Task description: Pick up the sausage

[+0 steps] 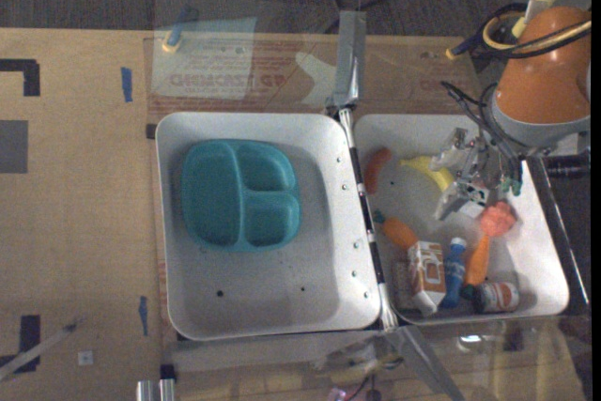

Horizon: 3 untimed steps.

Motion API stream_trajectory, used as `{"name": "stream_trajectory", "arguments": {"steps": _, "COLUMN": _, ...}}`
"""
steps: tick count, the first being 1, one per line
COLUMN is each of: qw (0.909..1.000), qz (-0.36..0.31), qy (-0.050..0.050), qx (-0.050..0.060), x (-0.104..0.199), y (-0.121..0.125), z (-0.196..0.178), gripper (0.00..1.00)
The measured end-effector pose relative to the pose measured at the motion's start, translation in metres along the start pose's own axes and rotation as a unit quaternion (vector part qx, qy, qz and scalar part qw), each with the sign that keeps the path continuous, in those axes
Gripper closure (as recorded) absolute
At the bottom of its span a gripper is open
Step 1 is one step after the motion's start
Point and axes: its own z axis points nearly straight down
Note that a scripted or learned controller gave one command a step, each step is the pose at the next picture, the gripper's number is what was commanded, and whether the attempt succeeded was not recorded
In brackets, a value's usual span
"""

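Observation:
The sausage (377, 169), a short reddish-orange piece, lies at the far left of the right bin (554, 244), close to the divider. My gripper (457, 202) hangs over the middle of that bin, right of the sausage and apart from it. It looks open, with nothing between its fingers. A yellow banana (424, 170) lies between the sausage and the gripper.
The left bin (282, 296) holds a teal divided plate (240, 193). In the right bin's front half lie a small orange piece (399, 232), a carton (428, 275), a blue bottle (454, 266), a carrot (485, 244) and a can (498, 297).

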Motion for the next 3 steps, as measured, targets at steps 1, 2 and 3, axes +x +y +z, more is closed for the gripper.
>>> {"name": "stream_trajectory", "arguments": {"steps": 1, "qw": 0.9980, "qz": 0.063, "qy": -0.003, "qx": -0.001, "x": -0.051, "y": 0.038, "z": 0.034, "gripper": 0.00}}
{"name": "stream_trajectory", "arguments": {"steps": 2, "qw": 0.9980, "qz": 0.064, "qy": -0.004, "qx": 0.001, "x": 0.080, "y": 0.015, "z": 0.044, "gripper": 0.00}}
{"name": "stream_trajectory", "arguments": {"steps": 3, "qw": 0.9928, "qz": 0.120, "qy": -0.002, "qx": 0.000, "x": 0.019, "y": -0.024, "z": -0.151, "gripper": 0.00}}
